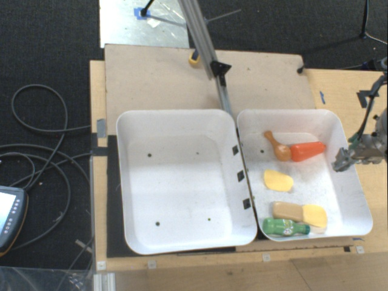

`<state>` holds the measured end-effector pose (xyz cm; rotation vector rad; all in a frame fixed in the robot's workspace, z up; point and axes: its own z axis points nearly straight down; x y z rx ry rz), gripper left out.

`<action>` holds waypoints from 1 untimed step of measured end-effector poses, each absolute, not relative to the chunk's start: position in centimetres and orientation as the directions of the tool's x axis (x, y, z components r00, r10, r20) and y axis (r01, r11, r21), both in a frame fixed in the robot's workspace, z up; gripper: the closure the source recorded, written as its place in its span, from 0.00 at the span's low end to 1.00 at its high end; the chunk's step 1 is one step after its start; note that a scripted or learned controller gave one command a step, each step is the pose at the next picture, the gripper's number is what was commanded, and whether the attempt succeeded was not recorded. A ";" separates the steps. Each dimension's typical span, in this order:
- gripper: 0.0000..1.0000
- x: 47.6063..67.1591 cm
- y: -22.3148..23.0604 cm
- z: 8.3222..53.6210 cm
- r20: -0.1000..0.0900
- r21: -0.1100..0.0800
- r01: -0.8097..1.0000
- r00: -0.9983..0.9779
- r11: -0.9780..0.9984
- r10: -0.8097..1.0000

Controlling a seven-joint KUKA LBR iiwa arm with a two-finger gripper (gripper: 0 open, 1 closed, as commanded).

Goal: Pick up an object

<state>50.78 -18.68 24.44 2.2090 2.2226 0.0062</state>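
Gripper [341, 160] low over right bin's [348, 135] edge

No legible text, label, brand, number or sign appears on any surface in the camera view.

The green bottle [285, 227] in the right bin [345, 132] carries a pale patch on its body; whether it bears print cannot be told at this resolution.

The black tabs [240, 176] along the rim between the two bins carry no readable marking.

The handheld device [8, 216] at the left edge shows a lit screen; its content is too small and blurred to read.

The blue tape [140, 13] on the floor panel at the top bears no visible characters.
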 end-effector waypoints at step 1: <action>1.00 51.0 -18.7 29.5 -0.003 0.008 1.000 -0.006 0.006 1.000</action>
